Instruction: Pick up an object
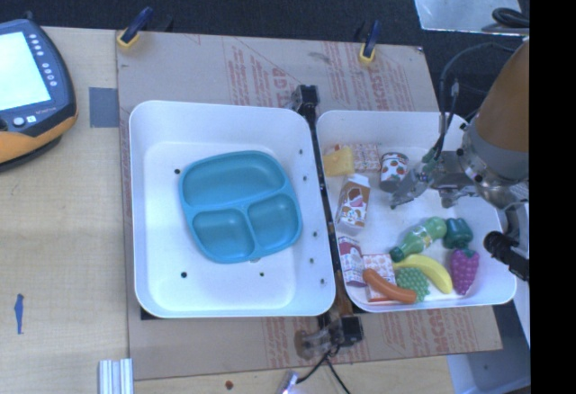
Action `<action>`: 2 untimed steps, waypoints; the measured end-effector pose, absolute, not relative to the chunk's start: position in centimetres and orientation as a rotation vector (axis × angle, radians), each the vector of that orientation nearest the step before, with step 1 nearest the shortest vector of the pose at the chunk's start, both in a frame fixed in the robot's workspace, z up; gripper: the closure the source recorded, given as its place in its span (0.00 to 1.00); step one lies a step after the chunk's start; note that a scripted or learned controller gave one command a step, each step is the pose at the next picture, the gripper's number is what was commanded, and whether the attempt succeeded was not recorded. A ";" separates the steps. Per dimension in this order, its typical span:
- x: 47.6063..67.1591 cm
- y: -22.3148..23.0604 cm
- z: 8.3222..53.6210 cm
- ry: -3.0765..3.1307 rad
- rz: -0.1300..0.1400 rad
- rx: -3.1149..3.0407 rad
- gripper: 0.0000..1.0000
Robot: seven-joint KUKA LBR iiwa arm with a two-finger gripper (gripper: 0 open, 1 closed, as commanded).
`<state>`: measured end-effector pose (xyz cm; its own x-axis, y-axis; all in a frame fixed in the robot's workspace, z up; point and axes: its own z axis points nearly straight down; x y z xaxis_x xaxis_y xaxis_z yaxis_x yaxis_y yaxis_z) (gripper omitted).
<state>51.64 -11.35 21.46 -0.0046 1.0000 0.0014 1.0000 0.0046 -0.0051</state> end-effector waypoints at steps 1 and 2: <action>47.5 -15.1 11.9 -2.224 0.006 -2.211 0.00; 51.7 -12.6 9.1 -2.227 0.006 -2.211 0.00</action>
<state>51.70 -12.61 9.09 -0.0074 1.0000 0.0001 1.0000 0.0074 -0.0051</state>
